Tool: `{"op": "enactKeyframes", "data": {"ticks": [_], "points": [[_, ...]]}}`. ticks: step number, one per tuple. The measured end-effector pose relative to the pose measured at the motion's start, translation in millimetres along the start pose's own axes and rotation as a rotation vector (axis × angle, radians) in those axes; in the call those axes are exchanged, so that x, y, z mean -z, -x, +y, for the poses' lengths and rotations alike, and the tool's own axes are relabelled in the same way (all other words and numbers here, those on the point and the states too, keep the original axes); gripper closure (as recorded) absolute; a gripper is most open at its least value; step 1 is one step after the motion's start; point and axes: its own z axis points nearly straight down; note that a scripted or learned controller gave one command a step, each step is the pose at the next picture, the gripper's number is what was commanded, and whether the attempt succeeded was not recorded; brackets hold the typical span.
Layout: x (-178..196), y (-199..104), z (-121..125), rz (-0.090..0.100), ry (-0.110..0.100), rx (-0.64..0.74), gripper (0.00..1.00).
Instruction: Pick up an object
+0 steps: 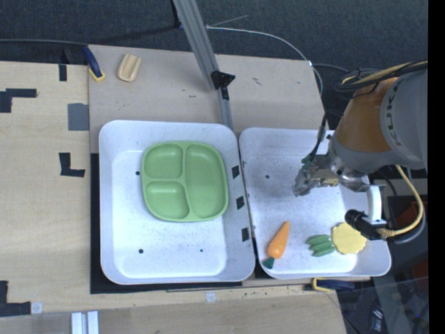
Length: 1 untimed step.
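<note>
Jaws (303, 186) state unclear | carrot (279, 240) below-left, apart | right bin (278, 145)

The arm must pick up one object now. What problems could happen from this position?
1. The gripper is over bare floor of the right bin, apart from the toys, so closing here would probably grasp nothing.
2. The carrot lies close to the bin's left wall, which may block a finger.
3. The green pea pod lies against the yellow toy, so a grasp there may push or catch both.
</note>
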Motion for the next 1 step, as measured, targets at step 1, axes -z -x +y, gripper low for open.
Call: {"op": "enactKeyframes", "data": {"ticks": [1], "points": [[48.6,6.9,7.1,-0.002,0.007,-0.002,1.00]]}}
